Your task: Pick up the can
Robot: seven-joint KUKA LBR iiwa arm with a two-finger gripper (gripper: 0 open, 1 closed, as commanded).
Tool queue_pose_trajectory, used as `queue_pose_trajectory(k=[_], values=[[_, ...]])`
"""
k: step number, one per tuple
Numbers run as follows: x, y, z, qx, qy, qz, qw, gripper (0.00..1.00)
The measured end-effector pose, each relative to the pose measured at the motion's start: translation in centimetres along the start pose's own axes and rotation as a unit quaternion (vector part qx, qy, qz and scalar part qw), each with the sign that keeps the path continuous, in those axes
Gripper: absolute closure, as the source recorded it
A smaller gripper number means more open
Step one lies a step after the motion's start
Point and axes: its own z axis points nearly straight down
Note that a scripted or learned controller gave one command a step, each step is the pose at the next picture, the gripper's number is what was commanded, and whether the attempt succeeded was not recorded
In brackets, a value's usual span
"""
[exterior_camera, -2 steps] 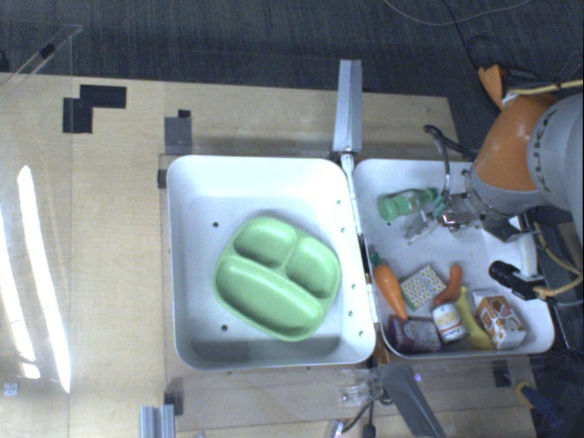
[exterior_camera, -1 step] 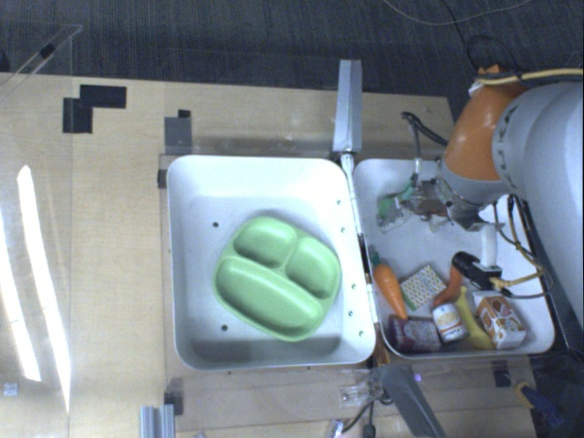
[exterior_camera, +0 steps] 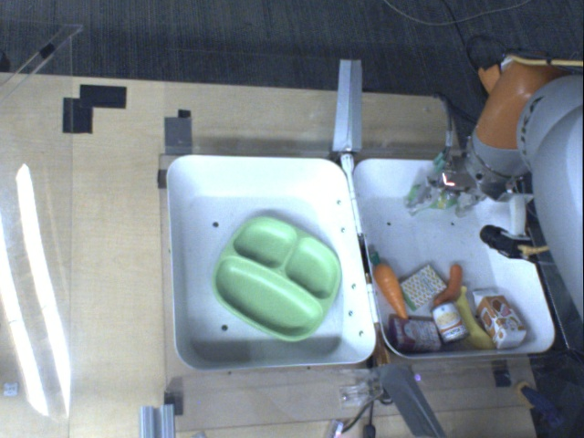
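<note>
The can [exterior_camera: 447,321] is small, with a pale lid and a brown label. It stands near the front edge of the right bin [exterior_camera: 401,231], wedged between a dark purple packet [exterior_camera: 414,333] and a yellow banana [exterior_camera: 473,322]. My gripper [exterior_camera: 442,188] hangs over the back of the same bin, well behind the can and apart from it. The grey arm with its orange band [exterior_camera: 507,108] comes in from the right.
Around the can lie a carrot [exterior_camera: 389,286], a checkered packet [exterior_camera: 422,286], a reddish sausage [exterior_camera: 449,284] and a small printed carton [exterior_camera: 499,320]. The left bin [exterior_camera: 192,245] holds a green divided plate [exterior_camera: 276,275]. A metal post [exterior_camera: 348,108] stands between the bins.
</note>
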Motion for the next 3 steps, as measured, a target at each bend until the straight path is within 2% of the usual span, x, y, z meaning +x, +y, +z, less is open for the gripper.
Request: queue_pose_trajectory(k=[1, 2, 3], values=[[-2.9, 0.2, 0.0, 0.005, 0.007, 0.056, 0.9984, 0.00], [-2.4, 0.1, -0.9, 0.010, 0.008, 0.050, 0.9987, 1.00], [3.6, -1.9, -0.1, -0.023, -0.004, 0.075, 0.9970, 1.00]])
